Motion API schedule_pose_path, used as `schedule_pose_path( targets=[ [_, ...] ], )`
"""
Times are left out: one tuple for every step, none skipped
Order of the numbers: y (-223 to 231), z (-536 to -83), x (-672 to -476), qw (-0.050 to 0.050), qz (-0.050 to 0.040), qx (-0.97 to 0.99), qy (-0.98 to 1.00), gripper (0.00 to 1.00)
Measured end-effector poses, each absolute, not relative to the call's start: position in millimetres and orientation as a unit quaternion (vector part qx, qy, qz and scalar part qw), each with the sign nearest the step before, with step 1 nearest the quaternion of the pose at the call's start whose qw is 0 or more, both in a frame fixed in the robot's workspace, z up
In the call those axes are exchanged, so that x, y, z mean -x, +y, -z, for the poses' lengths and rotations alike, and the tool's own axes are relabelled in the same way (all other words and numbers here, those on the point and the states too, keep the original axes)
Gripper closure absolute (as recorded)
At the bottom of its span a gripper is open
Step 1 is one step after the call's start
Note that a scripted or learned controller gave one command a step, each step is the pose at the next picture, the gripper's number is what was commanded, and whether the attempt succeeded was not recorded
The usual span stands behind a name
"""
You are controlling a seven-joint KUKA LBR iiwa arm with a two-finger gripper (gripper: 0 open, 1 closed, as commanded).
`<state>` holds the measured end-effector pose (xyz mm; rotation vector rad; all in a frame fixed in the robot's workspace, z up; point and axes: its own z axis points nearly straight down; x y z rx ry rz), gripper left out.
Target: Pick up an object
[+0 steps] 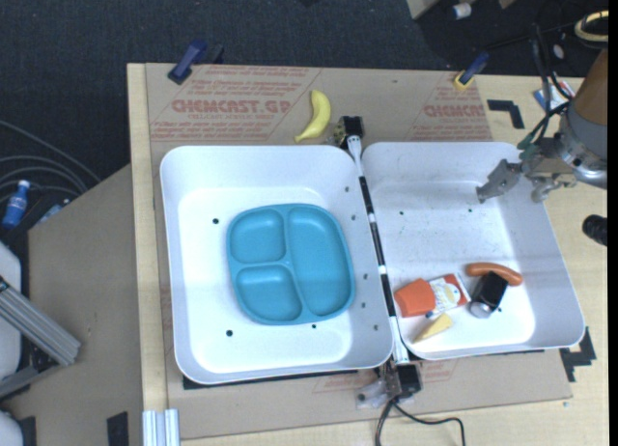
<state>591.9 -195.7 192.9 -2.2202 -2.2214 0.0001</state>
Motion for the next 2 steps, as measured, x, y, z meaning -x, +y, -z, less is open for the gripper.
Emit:
schedule_pose_path(
  targets=[
    [-168.0, -85.7, -579.0, 0.002, -0.0007, 0.707, -0.707, 0.00],
    [-207.1, -85.2, -644.4, 0.000, 0.0002, 0.707, -0.708, 0.00]
  ],
)
